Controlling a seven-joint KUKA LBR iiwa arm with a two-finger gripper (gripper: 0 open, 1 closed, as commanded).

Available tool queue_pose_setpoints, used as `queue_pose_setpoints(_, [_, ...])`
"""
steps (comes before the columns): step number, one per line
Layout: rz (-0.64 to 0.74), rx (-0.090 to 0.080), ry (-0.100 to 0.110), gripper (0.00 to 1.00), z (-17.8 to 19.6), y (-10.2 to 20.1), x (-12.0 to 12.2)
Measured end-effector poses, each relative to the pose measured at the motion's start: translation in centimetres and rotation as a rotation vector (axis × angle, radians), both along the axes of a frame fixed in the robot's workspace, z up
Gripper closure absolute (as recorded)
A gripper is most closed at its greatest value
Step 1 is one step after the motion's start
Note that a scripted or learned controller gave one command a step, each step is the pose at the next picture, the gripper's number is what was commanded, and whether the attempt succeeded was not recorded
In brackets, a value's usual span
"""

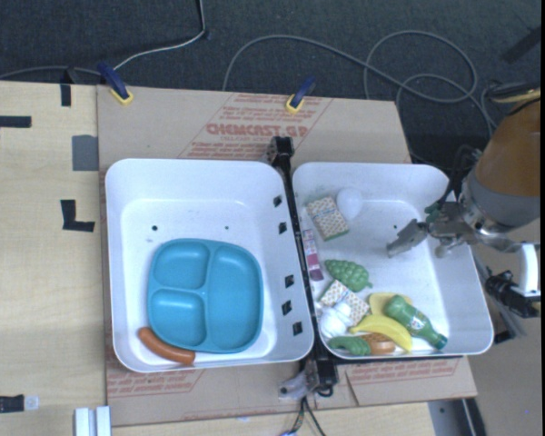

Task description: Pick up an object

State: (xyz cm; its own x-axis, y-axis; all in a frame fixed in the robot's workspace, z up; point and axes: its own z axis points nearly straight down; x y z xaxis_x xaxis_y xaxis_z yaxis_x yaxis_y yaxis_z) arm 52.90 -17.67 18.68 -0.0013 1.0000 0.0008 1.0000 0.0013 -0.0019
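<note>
My gripper (pixel 421 243) hangs over the right side of the right bin (pixel 381 173), open, with nothing between its fingers. Below and to its left, the objects lie piled in the bin's front left part: a green bottle (pixel 416 322), a yellow banana (pixel 382 329), a knobbly green fruit (pixel 347 272) and a checkered packet (pixel 342 293). Farther back sit a patterned packet (pixel 327 216) and a white ball (pixel 350 202). A thin purple item (pixel 313 263) lies along the left wall.
The left bin (pixel 127 189) holds a blue divided plate (pixel 205 294) and an orange sausage (pixel 166 346) at its front edge. A black divider with clips (pixel 289 243) runs between the bins. Cables trail across the dark floor behind the bench.
</note>
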Motion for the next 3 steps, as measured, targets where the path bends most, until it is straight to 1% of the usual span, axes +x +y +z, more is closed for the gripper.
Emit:
queue_pose_setpoints(1, [0.0,0.0,0.001,0.0,-7.3,4.9,5.7])
queue_pose_setpoints(2, [-0.001,-0.002,-0.005,0.0,-10.0,6.8,2.2])
queue_pose_setpoints(3, [0.0,-0.002,-0.006,0.0,-10.0,7.2,7.1])
